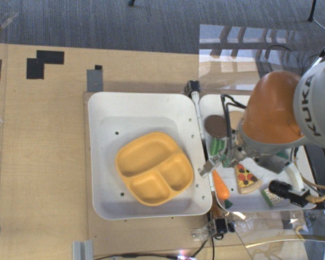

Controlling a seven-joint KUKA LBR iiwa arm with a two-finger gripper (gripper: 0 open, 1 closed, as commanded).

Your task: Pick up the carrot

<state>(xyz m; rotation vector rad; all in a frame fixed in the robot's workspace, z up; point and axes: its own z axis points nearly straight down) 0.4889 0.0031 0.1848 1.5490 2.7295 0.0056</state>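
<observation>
The orange carrot (221,186) lies in the right bin (235,205), close to its left wall and near the front, pointing roughly front to back. My gripper (219,160) hangs just behind and above the carrot's far end, under the orange-banded wrist. It sits next to the divider between the two bins. Nothing is visibly held in it. The wrist hides much of the right bin's middle.
A toy pizza slice (247,178) lies just right of the carrot. A brown round piece (215,125) and a green item (218,144) sit further back, and a green-and-white item (271,198) lies at the front right. The left bin (105,145) holds a yellow divided plate (154,168).
</observation>
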